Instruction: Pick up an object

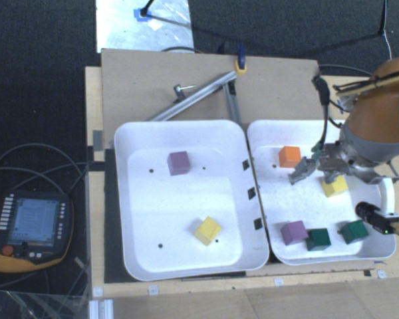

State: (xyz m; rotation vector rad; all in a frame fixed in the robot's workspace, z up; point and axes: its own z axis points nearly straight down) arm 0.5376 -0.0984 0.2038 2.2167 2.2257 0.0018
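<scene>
My gripper (314,173) hangs over the right bin (386,248), open, with nothing between its fingers. An orange cube (289,156) lies just to its upper left. A yellow cube (334,187) lies just to its lower right, partly under the wrist. Along this bin's near side sit a purple cube (294,232) and two green cubes (318,238) (353,231). The left bin (130,178) holds a purple cube (179,163) and a yellow cube (208,230).
The arm's orange band and grey body (379,118) cover the right bin's far right part. A metal bar (196,95) lies on the board behind the bins. A teach pendant (30,228) with cables sits on the floor at the left.
</scene>
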